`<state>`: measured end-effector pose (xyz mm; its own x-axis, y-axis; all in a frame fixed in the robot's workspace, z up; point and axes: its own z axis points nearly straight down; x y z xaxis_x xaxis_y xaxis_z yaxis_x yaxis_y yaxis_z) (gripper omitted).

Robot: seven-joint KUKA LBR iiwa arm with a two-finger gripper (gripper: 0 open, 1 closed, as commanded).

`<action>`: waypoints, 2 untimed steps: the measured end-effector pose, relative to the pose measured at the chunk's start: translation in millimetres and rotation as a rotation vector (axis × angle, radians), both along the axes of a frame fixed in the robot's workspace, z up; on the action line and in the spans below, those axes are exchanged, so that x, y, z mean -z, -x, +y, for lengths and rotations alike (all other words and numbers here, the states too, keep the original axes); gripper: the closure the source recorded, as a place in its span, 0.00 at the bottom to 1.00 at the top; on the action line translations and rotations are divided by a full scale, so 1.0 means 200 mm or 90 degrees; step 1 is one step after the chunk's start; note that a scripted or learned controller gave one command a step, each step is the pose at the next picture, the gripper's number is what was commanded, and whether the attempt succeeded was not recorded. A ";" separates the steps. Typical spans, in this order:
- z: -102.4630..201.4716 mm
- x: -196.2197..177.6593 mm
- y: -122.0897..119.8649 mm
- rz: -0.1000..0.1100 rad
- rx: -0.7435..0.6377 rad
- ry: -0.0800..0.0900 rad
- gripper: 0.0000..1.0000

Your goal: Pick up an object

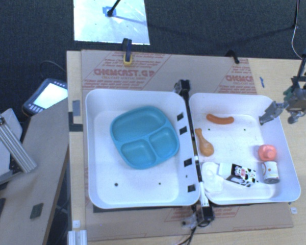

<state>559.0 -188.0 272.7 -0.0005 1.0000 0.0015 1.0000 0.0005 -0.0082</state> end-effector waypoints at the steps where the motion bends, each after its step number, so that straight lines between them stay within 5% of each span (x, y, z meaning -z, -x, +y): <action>1: 0.00 -0.03 -0.01 -0.006 -0.002 0.001 0.00; 2: 0.02 0.29 -0.01 -0.003 -0.001 0.000 0.00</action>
<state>561.9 -184.2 215.7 -0.0015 1.0000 0.0011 1.0000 0.0015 -0.0033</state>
